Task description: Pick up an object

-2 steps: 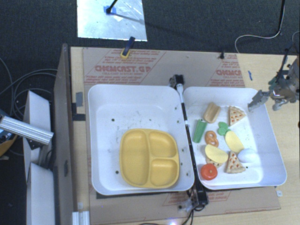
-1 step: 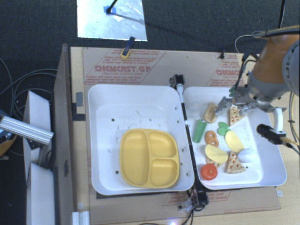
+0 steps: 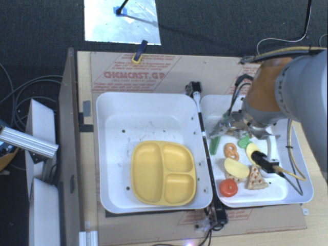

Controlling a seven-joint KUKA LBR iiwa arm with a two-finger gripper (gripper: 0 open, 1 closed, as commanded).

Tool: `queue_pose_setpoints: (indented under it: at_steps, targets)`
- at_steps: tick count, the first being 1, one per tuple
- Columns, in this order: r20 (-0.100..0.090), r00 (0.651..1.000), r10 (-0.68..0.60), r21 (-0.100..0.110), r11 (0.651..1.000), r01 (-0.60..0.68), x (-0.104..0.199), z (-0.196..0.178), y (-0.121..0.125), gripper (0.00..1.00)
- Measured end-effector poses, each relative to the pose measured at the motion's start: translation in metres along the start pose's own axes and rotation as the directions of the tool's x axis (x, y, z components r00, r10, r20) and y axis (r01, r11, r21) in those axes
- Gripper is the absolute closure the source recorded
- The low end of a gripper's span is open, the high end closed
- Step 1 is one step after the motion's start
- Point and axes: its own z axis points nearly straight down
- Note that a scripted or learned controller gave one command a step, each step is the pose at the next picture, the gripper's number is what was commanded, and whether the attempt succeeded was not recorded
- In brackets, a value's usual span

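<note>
The arm (image 3: 287, 86) hangs over the right bin (image 3: 292, 191), reaching stage. Toy food (pretzel (image 3: 230, 150), tomato (image 3: 228, 187)) lies at lower right; next, descend onto one piece. Finger state: cannot tell.

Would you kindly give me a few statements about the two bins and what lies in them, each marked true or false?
1. The yellow divided plate lies in the left bin. True.
2. The toy foods lie on the yellow plate. False: they lie in the right bin.
3. A tomato lies near the right bin's front edge. True.
4. The pretzel is in the left bin. False: it is in the right bin.
5. The arm is over the left bin. False: it is over the right one.
</note>
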Motion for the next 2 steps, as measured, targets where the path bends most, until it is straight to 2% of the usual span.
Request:
queue_pose_setpoints:
  at_steps: [1, 2]
  targets:
    - [0.003, 1.0, 0.002, 0.001, 1.0, -0.002, -0.008, -0.024, 0.006, 0.0]
    - [0.005, 1.0, 0.003, -0.007, 1.0, -0.003, -0.006, -0.005, -0.035, 0.0]
